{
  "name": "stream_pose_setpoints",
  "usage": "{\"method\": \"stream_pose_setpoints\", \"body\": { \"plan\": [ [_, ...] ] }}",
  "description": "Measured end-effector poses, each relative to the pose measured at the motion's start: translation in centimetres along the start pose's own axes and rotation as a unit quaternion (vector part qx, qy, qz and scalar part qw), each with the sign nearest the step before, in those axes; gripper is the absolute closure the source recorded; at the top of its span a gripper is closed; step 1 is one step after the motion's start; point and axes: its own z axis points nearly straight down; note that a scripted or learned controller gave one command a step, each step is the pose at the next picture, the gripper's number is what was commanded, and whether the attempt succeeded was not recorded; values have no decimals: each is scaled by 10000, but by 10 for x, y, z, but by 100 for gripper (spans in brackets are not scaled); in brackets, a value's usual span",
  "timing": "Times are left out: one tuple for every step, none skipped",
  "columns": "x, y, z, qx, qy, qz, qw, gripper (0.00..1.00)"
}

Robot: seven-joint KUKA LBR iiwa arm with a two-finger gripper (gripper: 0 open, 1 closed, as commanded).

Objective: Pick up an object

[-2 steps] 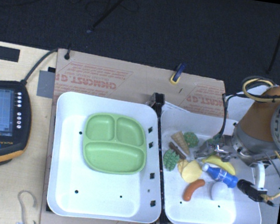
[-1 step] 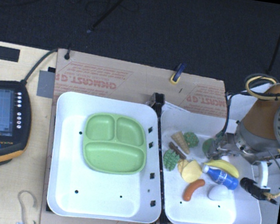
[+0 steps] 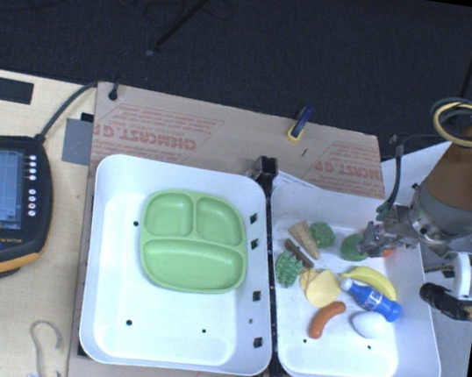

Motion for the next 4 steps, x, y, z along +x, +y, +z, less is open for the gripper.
{"method": "stream_pose_setpoints", "body": {
  "plan": [
    [4, -3, -57, -4, -3, -3, 10000, 100],
    [3, -3, -66, 16, 1, -5, 10000, 100],
    [50, -5, -67, 30, 12, -16, 10000, 100],
    [110, -21, -57, 43, 12, -19, 10000, 100]
  ]
}}
